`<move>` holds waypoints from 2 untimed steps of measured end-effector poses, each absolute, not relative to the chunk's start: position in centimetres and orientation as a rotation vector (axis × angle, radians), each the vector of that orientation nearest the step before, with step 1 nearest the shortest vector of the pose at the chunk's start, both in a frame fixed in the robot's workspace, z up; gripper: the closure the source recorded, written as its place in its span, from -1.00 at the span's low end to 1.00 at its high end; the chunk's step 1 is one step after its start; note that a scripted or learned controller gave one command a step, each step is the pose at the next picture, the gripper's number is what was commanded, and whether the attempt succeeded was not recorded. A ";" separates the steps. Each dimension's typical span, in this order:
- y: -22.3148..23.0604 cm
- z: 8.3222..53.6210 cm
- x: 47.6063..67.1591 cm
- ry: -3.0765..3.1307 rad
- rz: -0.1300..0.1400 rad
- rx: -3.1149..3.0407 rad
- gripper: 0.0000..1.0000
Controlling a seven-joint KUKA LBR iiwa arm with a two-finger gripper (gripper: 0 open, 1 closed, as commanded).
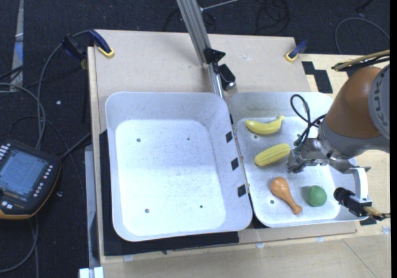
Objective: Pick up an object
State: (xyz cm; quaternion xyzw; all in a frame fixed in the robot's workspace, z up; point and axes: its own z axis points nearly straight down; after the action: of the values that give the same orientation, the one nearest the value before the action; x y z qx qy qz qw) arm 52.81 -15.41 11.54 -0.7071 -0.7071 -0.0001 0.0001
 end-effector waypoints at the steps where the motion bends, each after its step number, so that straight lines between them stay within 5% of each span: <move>1: -15.6 15.8 52.5 -2.223 -0.002 -2.223 1.00; 2: -15.6 20.6 52.6 -2.224 -0.003 -2.223 1.00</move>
State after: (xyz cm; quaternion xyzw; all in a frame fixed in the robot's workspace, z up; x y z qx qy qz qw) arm 52.58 -15.59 20.59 -0.7069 -0.7073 -0.0010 -0.0016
